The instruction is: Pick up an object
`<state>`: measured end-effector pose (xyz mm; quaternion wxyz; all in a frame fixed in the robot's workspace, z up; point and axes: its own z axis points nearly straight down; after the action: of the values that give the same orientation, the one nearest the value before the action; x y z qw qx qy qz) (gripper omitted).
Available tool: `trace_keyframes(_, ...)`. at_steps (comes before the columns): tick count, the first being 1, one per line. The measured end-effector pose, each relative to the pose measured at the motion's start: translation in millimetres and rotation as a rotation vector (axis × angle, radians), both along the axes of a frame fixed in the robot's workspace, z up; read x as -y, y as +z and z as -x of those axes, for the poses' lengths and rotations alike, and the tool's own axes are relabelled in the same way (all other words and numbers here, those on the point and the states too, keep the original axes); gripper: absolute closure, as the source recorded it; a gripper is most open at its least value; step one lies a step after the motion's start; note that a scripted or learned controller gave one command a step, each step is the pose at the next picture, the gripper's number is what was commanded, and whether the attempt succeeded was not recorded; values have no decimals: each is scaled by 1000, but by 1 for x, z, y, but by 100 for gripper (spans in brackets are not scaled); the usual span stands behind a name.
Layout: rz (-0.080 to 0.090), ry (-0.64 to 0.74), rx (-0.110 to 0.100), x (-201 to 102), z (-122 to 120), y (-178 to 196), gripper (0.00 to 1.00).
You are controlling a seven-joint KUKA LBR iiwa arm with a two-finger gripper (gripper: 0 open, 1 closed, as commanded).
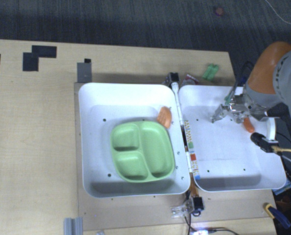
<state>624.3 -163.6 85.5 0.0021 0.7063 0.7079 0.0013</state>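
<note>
While the arm [277, 72] leans in from the right over the right bin [218, 175], you are looking at the approach stage of a pick, not a lift. The gripper [223, 112] hangs low near the bin's upper right part, and its fingers [217, 116] look spread, with white bin floor showing between them; nothing sits in that gap. The view is coarse here, so treat the spread as probable rather than certain.

Your candidates lie in two places. A small orange object [248, 125] rests on the right bin's floor just beside the gripper, on the side toward the arm, partly under the wrist hardware. In the left bin [94, 146] a green divided tray [143, 150] lies flat near the middle, and an orange-brown piece [164, 116] leans at the tray's upper right corner, close to the wall between the bins.

The nearest target appears to be the small orange object, but the fingers stand off to its left, not around it. The next move calls for you to shift the gripper toward it, centre the gap over it, descend to the floor and close. Judge the grasp only once something is plainly pinched; the object is small and lies close to the wrist, so a miss is likely.
</note>
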Motion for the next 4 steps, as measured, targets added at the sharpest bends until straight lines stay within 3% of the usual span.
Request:
trace_keyframes(1,0,3,2,24,-41,79,0)
trace_keyframes(2,-2,4,-2,-10,-45,2,0)
trace_keyframes(3,1,2,1,43,-46,67,0)
trace_keyframes(4,-1,4,-1,-2,-46,0,0)
